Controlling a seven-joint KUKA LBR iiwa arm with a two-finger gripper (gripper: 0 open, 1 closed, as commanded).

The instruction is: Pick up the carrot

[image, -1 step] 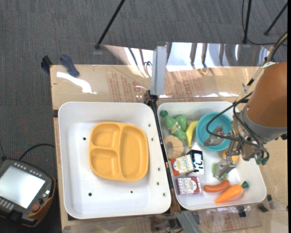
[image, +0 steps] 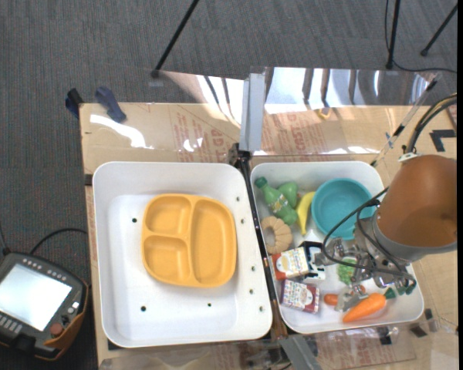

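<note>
Orange and tapered, the carrot (image: 364, 307) lies at the near edge of the right bin (image: 333, 168), close to its near right corner, its long axis running roughly left to right with the thicker, leafy end tilted slightly up toward the right. Directly above it hangs the gripper (image: 360, 272); the metal parts at the wrist are a tangle from this angle, and whether it is spread or pressed together I cannot tell. Nothing shows gripped there. As I judge it, the coming move is a short drop toward the near side, with the pinch set across the carrot's width rather than along its length.

Beside the carrot, to its left, sit a small red piece (image: 331, 300) and a printed carton (image: 300, 295); a second carton (image: 292, 263) lies just beyond. Farther back in the same bin are a tan ring-shaped item (image: 277, 233), a green bottle (image: 274, 197), a banana (image: 304, 209) and a teal bowl (image: 341, 205).

In the left bin (image: 123, 284) rests a yellow divided plate (image: 190, 240), well apart from the carrot.
</note>
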